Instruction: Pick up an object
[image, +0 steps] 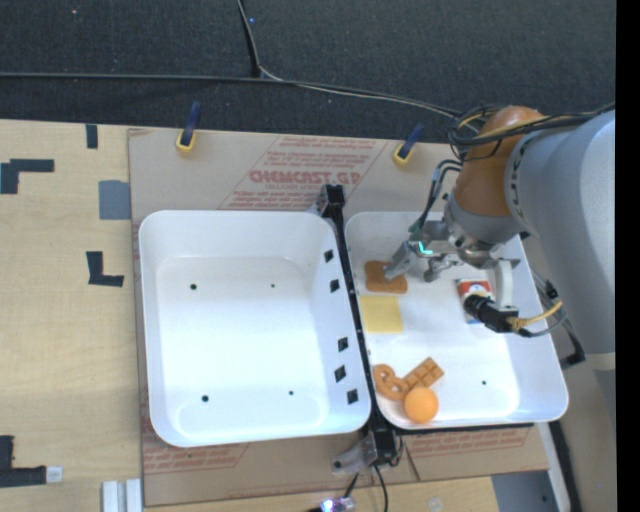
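Observation:
My gripper (415, 260) hangs low over the back of the right bin (500, 395), close to a brown toast-shaped piece (384, 278) that lies just to its left. A pale yellow square slice (381, 313) rests in front of the brown piece. Near the bin's front lie an orange pretzel-like piece (388, 379), a brown waffle-like bar (424, 373) and an orange ball (421, 404). A red and white item (474, 290) sits at the right, partly hidden by the arm. Nothing shows between the fingers.
The left bin (160, 300) stands beside the right one, with a black divider strip (344, 300) between them. Two yellow clamps (186, 140) (404, 153) hold the cardboard base at the back. A black cable (300, 85) runs across the dark floor behind.

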